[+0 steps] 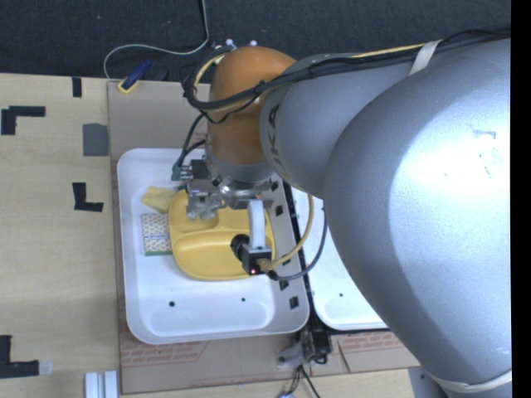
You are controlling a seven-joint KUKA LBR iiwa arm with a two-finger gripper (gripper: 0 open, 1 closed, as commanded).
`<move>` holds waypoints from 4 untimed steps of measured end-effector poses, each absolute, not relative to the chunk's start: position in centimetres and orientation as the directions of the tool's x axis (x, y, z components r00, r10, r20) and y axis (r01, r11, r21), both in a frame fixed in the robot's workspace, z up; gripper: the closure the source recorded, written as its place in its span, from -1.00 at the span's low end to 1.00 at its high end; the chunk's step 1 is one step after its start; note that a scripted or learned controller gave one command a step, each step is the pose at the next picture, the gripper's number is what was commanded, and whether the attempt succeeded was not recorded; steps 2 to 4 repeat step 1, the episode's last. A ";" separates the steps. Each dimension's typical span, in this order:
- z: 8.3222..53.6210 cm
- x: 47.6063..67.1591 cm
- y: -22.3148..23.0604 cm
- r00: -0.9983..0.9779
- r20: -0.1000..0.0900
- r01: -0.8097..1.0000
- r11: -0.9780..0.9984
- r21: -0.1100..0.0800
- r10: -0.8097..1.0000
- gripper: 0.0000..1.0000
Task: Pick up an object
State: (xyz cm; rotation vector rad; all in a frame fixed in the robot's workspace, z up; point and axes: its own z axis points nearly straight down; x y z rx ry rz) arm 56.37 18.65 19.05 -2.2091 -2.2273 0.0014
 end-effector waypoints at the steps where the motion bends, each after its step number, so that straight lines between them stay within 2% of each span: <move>1: 26.5 55.6 23.3 -0.008 0.005 1.000 0.008 0.005 1.000 1.00; 4: 26.5 55.6 23.3 -0.008 0.005 1.000 0.008 0.005 1.000 1.00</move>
